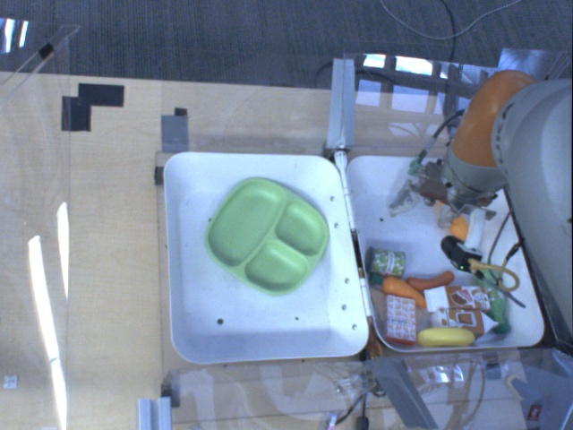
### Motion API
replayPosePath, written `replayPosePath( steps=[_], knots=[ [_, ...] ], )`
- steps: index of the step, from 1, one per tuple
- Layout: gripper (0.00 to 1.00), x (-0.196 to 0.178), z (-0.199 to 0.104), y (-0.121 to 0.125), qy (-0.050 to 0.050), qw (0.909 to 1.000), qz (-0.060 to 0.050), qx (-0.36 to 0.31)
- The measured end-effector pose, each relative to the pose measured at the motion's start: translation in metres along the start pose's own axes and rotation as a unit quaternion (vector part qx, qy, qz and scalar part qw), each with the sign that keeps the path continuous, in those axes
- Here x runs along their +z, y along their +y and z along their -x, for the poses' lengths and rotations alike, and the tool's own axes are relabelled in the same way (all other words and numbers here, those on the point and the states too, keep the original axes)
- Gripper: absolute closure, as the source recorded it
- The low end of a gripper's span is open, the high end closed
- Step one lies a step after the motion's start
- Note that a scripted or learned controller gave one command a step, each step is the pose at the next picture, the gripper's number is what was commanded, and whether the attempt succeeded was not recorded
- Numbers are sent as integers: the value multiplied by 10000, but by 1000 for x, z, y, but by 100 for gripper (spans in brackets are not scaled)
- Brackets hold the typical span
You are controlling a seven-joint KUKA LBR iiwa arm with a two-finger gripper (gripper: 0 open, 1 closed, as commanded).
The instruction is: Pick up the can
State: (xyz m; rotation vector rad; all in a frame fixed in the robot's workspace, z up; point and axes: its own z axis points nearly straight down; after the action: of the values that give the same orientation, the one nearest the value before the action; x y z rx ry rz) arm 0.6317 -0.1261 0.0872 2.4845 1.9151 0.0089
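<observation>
Wooden bench (107, 240) | left bin (188, 330): green plate (267, 233) | right bin (380, 182): can (387, 262), carrot (405, 288), banana (445, 337) | gripper (428, 189): state unclear

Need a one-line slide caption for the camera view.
KUKA arm reaches over the right bin of toy food; green can lies untouched, green divided plate fills left bin.

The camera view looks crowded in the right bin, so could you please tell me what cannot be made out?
- Gripper: blurred and small; finger state unreadable.
- Green can: label too small to read.
- Items by the right bin wall: partly under the arm.
- Yellow banana: its top overlapped by the cartons.
</observation>
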Motion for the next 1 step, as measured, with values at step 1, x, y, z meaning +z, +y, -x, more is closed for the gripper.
replayPosePath(
  steps=[1],
  knots=[
    [0,-2,-10,-55,6,10000,7,-74]
  ],
)
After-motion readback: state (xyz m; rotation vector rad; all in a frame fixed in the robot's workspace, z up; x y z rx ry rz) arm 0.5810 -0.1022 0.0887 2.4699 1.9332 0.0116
